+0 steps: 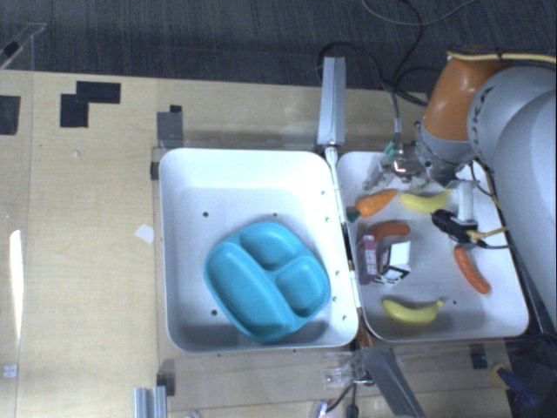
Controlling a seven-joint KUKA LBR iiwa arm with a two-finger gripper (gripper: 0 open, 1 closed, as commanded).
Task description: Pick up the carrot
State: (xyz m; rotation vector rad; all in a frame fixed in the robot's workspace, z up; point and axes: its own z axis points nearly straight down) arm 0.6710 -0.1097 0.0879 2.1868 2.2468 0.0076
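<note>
The carrot (pixel 376 204), orange with a small green tip at its left end, lies in the upper left part of the right bin (pixel 500 320), close to the divider. My gripper (pixel 396 169) hangs at the back of that bin, just above and to the right of the carrot; the grey wrist with its orange band (pixel 452 103) hides much of it. Nothing can be seen held in it.
The right bin also holds a yellow banana (pixel 424 202) beside the carrot, a brown sausage (pixel 389 230), a purple and white box (pixel 383 259), a second banana (pixel 413 310), and an orange-red piece (pixel 471 268). A blue divided plate (pixel 266 279) lies in the left bin (pixel 187 233).
</note>
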